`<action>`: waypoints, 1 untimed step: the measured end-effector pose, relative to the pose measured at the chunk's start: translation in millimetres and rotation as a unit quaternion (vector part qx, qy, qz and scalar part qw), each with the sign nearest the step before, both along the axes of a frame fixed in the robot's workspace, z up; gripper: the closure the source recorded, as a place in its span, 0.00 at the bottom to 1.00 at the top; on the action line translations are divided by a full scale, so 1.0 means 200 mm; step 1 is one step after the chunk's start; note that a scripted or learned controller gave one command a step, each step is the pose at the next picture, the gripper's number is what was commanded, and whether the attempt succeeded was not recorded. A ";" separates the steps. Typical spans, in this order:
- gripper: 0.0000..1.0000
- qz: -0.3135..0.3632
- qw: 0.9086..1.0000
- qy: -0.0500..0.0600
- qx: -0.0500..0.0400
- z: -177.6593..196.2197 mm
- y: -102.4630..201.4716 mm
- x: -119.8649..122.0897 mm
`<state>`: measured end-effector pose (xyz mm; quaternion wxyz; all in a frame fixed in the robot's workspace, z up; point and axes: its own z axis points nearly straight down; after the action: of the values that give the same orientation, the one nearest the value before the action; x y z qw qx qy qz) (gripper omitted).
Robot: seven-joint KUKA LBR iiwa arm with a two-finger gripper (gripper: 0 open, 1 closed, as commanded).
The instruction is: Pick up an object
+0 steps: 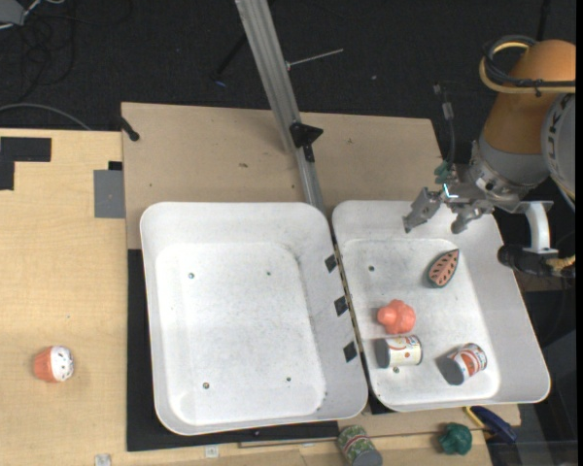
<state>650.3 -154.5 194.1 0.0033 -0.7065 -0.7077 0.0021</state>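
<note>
One small orange and white ball-shaped toy (53, 364) is seen on the pale wooden surface at the far left, well apart from the bins. Two shallow white bins are carried side by side on the worktop (214, 153). The left bin (235, 314) shows its bare floor, speckled grey. A slanted metal rail (277, 81) is seen above the two bins, running down toward the seam between them. Four objects are counted in the right bin (437, 299): one reddish-pink lumpy object (396, 316) near the bin's middle, one white cylindrical container (400, 351) lying on its side just beside and below it, one oval brown and red object (443, 268) toward the bin's right edge, and one red and white can (462, 362) lying tipped near the bin's near right corner. Two more things are seen off the bins at the worktop's near edge: one dark patterned cylinder (356, 445) and one green object (456, 439). The gripper (443, 213) hangs over the far right corner of the right bin, its two fingers spread apart with nothing between them, apart from all four objects.
</note>
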 end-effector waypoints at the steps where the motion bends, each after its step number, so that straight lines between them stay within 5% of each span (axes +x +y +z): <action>1: 0.00 0.001 1.000 -0.002 -0.001 0.02 0.00 0.01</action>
<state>651.4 -154.3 197.2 0.0011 -0.7057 -0.7086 0.0011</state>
